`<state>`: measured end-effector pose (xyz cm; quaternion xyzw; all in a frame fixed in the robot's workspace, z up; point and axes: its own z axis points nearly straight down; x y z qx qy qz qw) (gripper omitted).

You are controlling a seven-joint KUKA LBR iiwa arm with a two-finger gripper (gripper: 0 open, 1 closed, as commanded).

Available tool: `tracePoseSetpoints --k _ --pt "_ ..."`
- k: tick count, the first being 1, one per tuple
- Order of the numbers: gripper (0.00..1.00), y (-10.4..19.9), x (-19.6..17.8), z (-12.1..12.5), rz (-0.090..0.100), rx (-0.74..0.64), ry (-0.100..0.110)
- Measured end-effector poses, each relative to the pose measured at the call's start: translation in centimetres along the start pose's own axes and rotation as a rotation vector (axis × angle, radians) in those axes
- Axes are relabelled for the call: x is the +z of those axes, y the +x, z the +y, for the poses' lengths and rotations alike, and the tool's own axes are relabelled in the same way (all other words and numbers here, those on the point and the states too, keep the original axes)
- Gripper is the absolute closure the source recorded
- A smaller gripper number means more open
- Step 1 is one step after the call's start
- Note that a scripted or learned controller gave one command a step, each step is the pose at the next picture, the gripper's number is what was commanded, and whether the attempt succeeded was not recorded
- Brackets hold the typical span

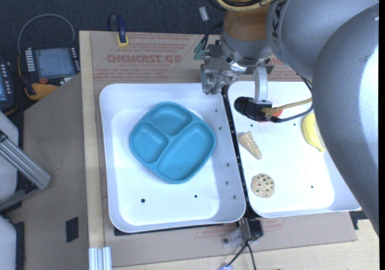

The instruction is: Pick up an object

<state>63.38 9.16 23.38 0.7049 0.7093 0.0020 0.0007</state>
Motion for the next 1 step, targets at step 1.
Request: tracePoseSetpoints --k 1 --pt "0.0 -0.36 -0.01 -0.07 -0.002 0.004 0.002"
